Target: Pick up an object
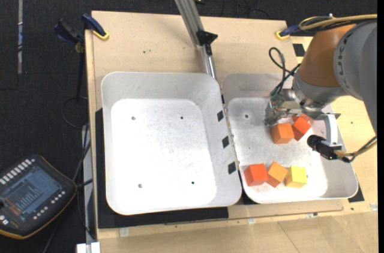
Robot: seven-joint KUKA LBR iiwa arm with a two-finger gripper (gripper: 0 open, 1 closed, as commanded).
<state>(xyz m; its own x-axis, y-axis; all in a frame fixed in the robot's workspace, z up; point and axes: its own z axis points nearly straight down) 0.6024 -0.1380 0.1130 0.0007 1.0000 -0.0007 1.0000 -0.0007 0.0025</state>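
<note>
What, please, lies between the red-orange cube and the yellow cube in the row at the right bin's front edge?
A light orange cube sits between the red-orange cube and the yellow cube, seen in the camera view.

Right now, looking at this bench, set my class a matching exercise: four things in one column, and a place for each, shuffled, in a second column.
Things:
1. yellow block
2. claw
3. left bin
4. black clip

Places:
A. on the bench beyond the bins
B. right bin, near edge, end of a row of three
C. right bin, beside two orange blocks
D. beside the right bin

Pairs: 1-B, 2-C, 3-D, 4-A
</note>
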